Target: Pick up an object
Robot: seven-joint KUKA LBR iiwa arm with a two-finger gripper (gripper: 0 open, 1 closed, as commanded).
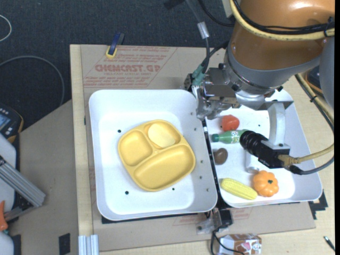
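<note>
One arm (276, 31) leans over the right bin (303, 187), above a tomato (230, 122).

A bulky grey robot arm (265, 68) wears a glossy orange band, trailing black and yellowish cables, with a black cylindrical fitting and white bracket beneath its metal wrist.

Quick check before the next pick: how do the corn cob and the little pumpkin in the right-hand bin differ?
The corn cob is yellow, long and slim; the pumpkin is orange, round and ribbed. The corn cob lies flat on its side, slanting toward the bin's front edge, while the pumpkin sits upright with its stem up. The corn cob is nearer the divider between the bins; the pumpkin is farther right. Both rest in the front of the right bin, close beside each other.
</note>
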